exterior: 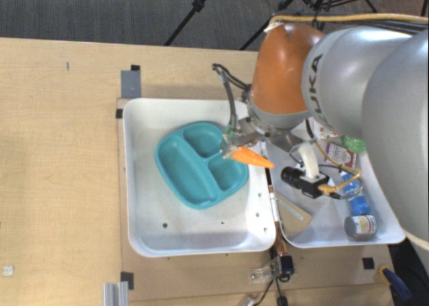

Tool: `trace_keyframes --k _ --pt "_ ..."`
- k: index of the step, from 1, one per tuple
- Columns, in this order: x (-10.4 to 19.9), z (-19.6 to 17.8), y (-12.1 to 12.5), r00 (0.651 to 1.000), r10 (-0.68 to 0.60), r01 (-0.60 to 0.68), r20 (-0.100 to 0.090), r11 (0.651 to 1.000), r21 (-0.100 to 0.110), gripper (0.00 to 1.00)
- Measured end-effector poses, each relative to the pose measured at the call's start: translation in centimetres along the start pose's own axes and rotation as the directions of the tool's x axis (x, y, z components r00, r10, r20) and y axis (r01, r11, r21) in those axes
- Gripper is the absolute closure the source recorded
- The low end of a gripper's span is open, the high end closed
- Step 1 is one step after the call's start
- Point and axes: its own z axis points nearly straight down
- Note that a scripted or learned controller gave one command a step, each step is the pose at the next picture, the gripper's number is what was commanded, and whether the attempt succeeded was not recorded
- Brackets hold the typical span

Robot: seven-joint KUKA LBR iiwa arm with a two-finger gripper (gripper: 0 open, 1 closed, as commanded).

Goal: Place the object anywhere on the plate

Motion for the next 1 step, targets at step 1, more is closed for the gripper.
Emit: trace_keyframes --k 1 --pt "-0.06 -0.01 -0.01 1.000 0.001 -0.001 0.000 1.000 0.000 0.00"
